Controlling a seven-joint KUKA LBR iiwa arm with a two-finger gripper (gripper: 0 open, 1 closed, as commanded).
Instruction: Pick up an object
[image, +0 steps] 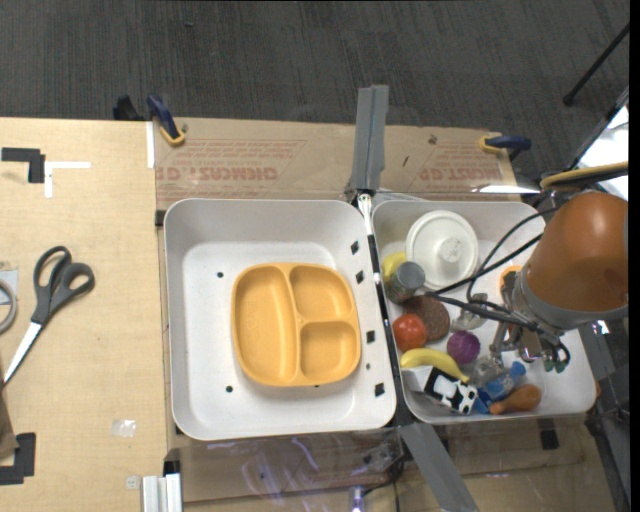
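Two white bins are carried side by side on the bench (90, 400). The left bin (190, 330) holds a yellow divided plate (297, 324) near its middle. The right bin (575, 395) holds the clutter from which something is to be picked: a white round lid (445, 247) toward its far edge, a yellow and grey piece (402, 275) against its left wall, a brown ball (432, 316), a tomato (409, 330), a purple ball (463, 347), a banana (436, 360), a black and white toy (448, 390) at the near edge, and an orange piece (518, 400) beside a blue one (500, 385) in the near right corner.

The gripper (530, 345) is seen low over the right half of that bin, under the orange wrist band (585, 255) and tangled in view with black cables (490, 300). Whether its tips are spread or closed cannot be told, and nothing can be made out between them.

The nearest things are judged to be the blue and orange pieces, lying just toward the near edge from the gripper, and the purple ball, just toward the left wall. The orange piece has its long axis roughly along the near edge. The banana, farther left, is also laid roughly along that edge. A short drop toward the near right corner is judged the likeliest move.

A pair of scissors (50, 290) is left on the bench well apart, near its left edge.
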